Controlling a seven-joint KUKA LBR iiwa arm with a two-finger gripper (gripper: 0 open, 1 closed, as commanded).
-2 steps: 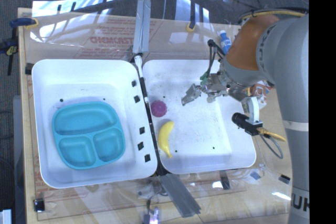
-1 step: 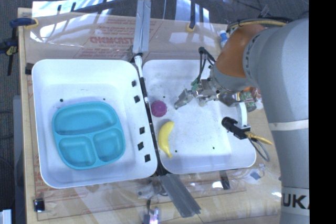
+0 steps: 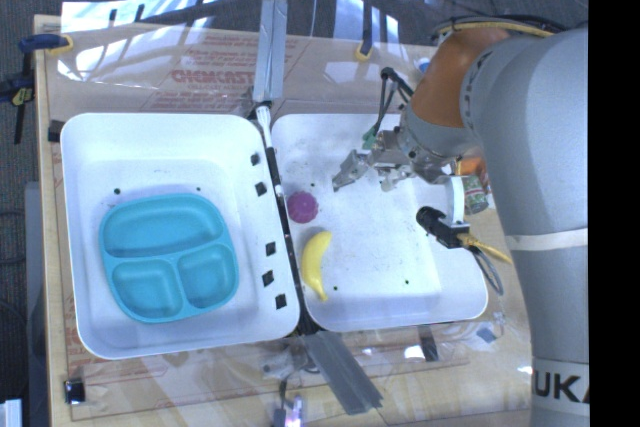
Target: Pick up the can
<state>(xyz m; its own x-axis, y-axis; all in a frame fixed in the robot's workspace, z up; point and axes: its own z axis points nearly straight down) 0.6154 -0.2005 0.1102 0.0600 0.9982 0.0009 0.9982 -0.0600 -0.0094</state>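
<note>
Camera view showed a banana [image 3: 315, 261] and a purple ball [image 3: 302, 207] nearest in the right bin [image 3: 380, 310]. Beyond them the gripper [image 3: 362, 167] hovered with its jaws spread, nothing between them. The can [image 3: 474, 187] lay well right of it (mostly hidden behind the arm [image 3: 530, 145]).

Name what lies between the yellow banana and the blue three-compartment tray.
In the camera view, the bins' adjoining white walls with black clips separate the yellow banana from the blue three-compartment tray.
</note>
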